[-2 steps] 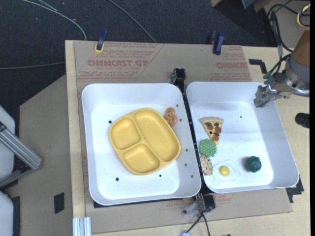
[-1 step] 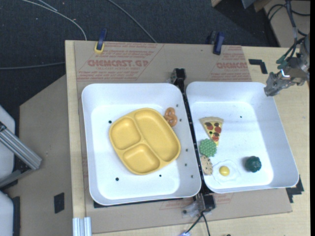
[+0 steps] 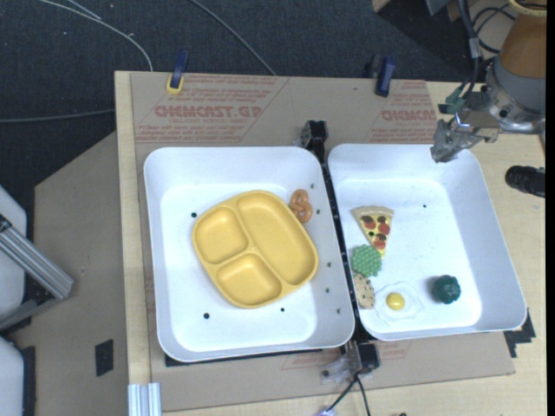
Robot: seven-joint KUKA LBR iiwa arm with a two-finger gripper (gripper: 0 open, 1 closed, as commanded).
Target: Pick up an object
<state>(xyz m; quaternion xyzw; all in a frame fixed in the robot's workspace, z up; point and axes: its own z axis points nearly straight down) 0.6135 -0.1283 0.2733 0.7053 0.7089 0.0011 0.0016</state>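
My gripper hangs over the far right corner of the right bin, above its back rim, with nothing seen in it. In that bin, toward its left side, lie a toy pizza slice, a bumpy green vegetable piece and a speckled cookie. A fried egg and a dark green round piece sit near the front wall. All of these are well in front of and to the left of the gripper.
The left bin holds a yellow three-part plate and a small brown pretzel by its right wall. Black clips join the bins at the back and front. Blue clamps hold the cardboard's far edge.
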